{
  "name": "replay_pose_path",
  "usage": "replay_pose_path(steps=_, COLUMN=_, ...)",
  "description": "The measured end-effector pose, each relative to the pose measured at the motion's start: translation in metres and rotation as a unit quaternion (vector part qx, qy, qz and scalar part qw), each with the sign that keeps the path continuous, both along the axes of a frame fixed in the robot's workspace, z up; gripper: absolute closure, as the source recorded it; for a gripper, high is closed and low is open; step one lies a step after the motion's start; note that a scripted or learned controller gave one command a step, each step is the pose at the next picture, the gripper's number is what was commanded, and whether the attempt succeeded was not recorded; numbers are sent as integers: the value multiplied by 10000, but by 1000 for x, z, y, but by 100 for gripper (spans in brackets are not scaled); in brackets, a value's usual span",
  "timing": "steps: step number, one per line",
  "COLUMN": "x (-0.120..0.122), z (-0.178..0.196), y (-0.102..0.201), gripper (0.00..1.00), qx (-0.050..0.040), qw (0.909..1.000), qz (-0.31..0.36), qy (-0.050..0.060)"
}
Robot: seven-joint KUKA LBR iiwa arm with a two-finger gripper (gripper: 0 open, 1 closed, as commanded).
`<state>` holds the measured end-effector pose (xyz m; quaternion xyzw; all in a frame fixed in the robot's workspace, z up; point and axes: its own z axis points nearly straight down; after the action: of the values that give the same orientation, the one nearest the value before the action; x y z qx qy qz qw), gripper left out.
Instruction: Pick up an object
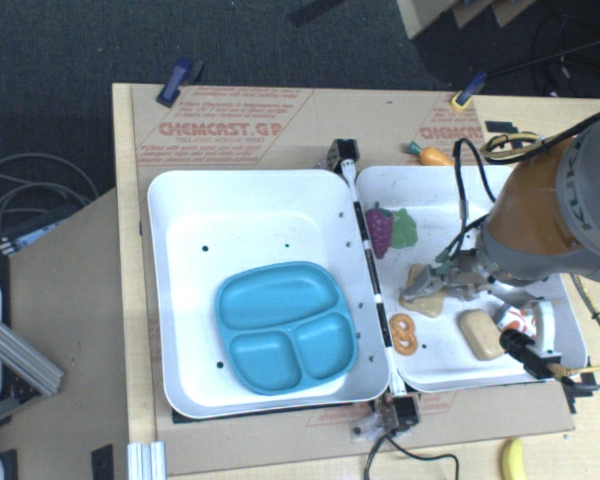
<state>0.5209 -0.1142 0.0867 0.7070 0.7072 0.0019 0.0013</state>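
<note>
Tool low in right bin, grip state unclear; grapes, pretzel, bread roll crowding close.

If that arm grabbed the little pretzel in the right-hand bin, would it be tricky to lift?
Probably light: the pretzel is small and thin. It lies flat near the bin wall, so the fingers may struggle to get under it. Its open loops could snag.

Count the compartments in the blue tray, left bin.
3. The blue tray has one wide compartment across its top, and two smaller ones below it: lower left and lower right.
</note>
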Motion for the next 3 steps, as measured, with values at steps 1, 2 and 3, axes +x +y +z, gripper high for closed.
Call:
replay_pose_path(steps=1, x=-18, z=0, y=-3, gripper=0, qx=-7, qw=10000, qz=-6, qy=-9)
replay_pose_path(steps=2, x=0, z=0, y=22, gripper=0, qx=-11, qw=10000, qz=-2, qy=-9)
replay_pose_path(steps=3, x=-1, z=0, y=14, gripper=0, qx=0, qw=10000, qz=2, qy=-5)
